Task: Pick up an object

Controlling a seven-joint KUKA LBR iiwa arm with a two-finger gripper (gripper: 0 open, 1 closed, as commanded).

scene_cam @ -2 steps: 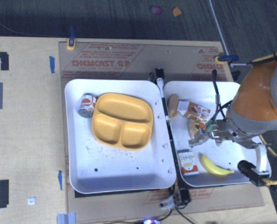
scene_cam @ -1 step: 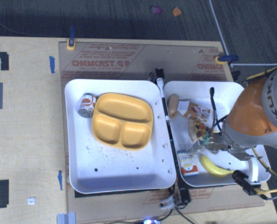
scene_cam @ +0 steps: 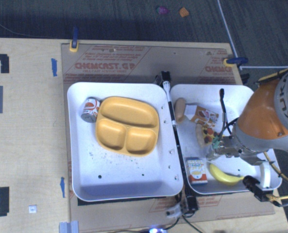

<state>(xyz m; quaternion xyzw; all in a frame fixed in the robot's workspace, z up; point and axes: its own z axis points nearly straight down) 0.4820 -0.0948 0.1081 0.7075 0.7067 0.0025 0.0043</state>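
Dark carpet runs behind a pale wooden bench [scene_cam: 27, 144], where a brown board with red lettering carries two white bins side by side.

Camera view, left bin [scene_cam: 80, 178]: a yellow divided tray [scene_cam: 127, 125] lies in the upper middle, with a small can [scene_cam: 90, 109] on its side touching the tray's left edge. Bare floor of the bin below, with a few dark specks.

Camera view, right bin [scene_cam: 241, 93]: more crowded. A tan oval lump [scene_cam: 180, 109] sits near the top left, an orange-and-white packet [scene_cam: 205, 115] just beside it, and a clear bag with small coloured bits [scene_cam: 205, 134] below that. A small carton [scene_cam: 197, 171] stands near the front left corner, and a banana [scene_cam: 225, 174] lies beside it along the front wall.

Arm comes in from the right, orange band over the right half of this bin. The gripper [scene_cam: 220, 148] hangs low above the gap between bag and banana; the wrist and cables hide the jaws, so whether they are wide or narrow I cannot tell. Nothing is seen held.

Judgement: approach stage, nothing lifted yet. The banana looks the nearest candidate. To do it well, centre over its mid-length, straddle it across its narrow width, keep clear of the carton and front wall, close only once fully down, then lift straight.
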